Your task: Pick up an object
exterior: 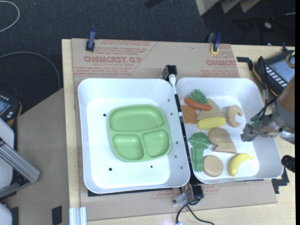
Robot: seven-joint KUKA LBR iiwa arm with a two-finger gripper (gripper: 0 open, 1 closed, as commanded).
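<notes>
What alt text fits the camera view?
A grey arm's gripper hangs over the right white bin of toy food, near a banana, corn cob and sausage. The left white bin holds a green divided tray.

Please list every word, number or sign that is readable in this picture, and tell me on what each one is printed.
"CHEMCAST G P" in red on the brown board, left of the middle.
"CHEMCAST" in red on the same board, right part; the end is cut off by the right bin.
Smaller red lines above them: too blurred to read.

Left white bin [93, 139] holds green divided tray [139, 131]. Blue clamp [90, 40] and yellow clamp [215, 42] at cardboard sheet's [140, 57] far edge.
</notes>
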